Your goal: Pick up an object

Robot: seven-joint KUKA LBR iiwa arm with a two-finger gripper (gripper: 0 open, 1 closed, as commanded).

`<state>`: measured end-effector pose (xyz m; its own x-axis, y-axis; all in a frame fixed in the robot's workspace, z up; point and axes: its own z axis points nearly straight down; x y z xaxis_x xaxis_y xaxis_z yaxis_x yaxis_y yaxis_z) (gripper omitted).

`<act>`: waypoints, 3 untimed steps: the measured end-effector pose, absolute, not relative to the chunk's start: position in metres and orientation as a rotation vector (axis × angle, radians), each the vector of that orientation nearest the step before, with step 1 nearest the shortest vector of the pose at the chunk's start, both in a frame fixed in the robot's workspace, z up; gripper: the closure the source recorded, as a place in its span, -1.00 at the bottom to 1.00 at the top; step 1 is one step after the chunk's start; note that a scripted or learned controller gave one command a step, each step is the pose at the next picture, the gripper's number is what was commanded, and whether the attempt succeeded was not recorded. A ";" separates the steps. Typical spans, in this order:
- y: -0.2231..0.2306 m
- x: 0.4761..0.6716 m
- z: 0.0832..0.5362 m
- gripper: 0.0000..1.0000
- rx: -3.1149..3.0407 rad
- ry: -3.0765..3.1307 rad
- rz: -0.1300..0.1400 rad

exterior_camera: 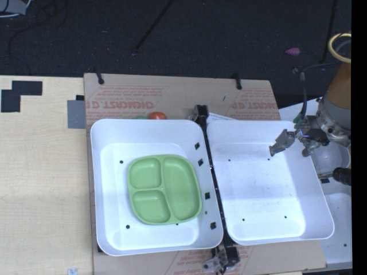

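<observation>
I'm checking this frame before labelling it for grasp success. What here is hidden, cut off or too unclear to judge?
- Claw, camera view: small and dark over the right bin; nothing can be made out between its tips.
- Arm: cut off by the view's right side.
- Red-orange object behind the left bin: mostly hidden by the bin's far rim.
- Green divided plate: fully visible.

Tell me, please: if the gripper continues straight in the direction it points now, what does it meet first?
The gripper points left and slightly down over the right bin. Going straight on, it would probably meet that bin's bare floor first. If it stayed higher, the divider between the bins comes next. Depth is hard to judge from this view.
</observation>
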<state>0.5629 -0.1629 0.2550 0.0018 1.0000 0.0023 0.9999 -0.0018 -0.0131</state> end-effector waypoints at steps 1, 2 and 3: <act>-0.163 0.565 0.261 -1.00 -2.221 -2.221 0.002; -0.160 0.571 0.215 -1.00 -2.217 -2.217 0.006; -0.156 0.568 0.151 -1.00 -2.216 -2.215 0.008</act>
